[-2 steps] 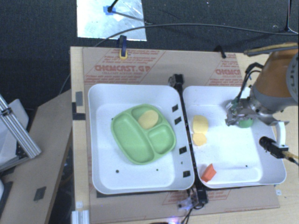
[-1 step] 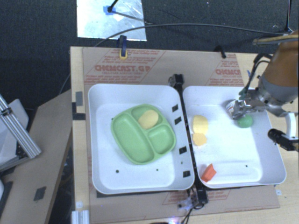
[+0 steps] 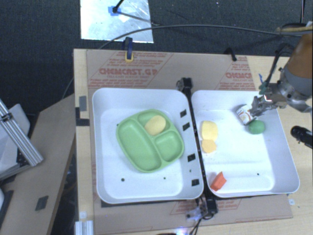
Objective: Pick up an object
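Camera view: the pincer (image 3: 255, 107) sits low in the right bin (image 3: 274, 180), at its far right, touching a small white can (image 3: 243, 114), with a green ball (image 3: 256, 127) just beside it. Whether it is clenched or released cannot be told. Nothing appears lifted; the pick remains to be done. A yellow lump (image 3: 156, 125) rests in the green tray (image 3: 142, 148), left bin (image 3: 112, 180).
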Motion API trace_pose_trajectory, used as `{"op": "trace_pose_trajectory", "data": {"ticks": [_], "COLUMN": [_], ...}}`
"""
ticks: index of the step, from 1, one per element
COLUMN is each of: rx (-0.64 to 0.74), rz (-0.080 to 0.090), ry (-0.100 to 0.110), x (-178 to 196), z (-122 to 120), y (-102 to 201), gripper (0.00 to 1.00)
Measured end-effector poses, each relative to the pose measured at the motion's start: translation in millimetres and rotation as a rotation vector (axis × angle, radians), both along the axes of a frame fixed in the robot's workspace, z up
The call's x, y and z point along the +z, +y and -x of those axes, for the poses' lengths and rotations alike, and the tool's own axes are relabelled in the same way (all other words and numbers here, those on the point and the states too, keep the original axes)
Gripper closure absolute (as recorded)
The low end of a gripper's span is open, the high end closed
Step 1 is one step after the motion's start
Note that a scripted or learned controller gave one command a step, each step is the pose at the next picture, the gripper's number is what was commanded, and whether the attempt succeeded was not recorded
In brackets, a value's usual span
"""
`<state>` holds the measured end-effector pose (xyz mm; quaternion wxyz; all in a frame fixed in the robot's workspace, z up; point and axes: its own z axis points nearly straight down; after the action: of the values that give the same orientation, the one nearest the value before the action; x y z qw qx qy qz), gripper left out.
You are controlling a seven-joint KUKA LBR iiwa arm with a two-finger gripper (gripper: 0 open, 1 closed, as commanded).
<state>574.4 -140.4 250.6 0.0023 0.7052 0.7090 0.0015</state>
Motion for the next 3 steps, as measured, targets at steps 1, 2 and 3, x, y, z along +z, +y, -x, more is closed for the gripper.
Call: {"op": "trace_pose_trajectory", "data": {"ticks": [1,2,3], "rx": [0.005,0.004,0.004], "rz": [-0.003,-0.003,-0.004], "ry": [0.004,0.005,0.005], "x": [-7,-19,-28], "z": [11,25,34], "y": [61,119,168], "gripper": [1.0,1.0,1.0]}}
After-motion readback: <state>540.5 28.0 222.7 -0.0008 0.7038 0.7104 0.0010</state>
